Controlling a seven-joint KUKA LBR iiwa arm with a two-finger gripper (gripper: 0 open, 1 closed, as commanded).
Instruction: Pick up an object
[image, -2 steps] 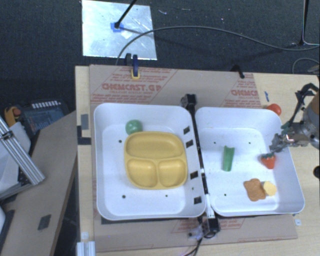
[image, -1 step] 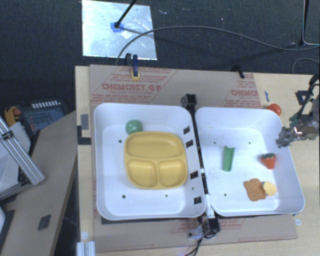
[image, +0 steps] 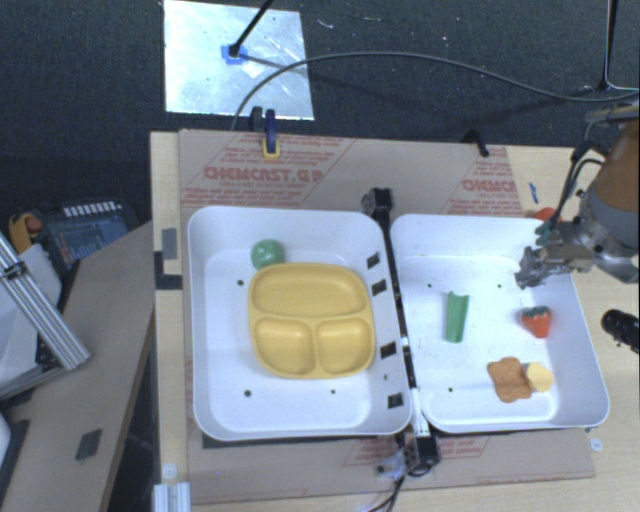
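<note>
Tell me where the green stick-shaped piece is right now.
The green stick-shaped piece lies in the right bin, toward its left-centre, left of the red item and up-left of the orange piece.

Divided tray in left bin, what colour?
Yellow: the divided tray shows plainly in the camera view, lying in the left bin.

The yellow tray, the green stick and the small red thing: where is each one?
yellow tray (image: 268, 295), camera view, bare top compartment
green stick (image: 456, 316), camera view, middle of its length
small red thing (image: 537, 322), camera view, its red body
</note>
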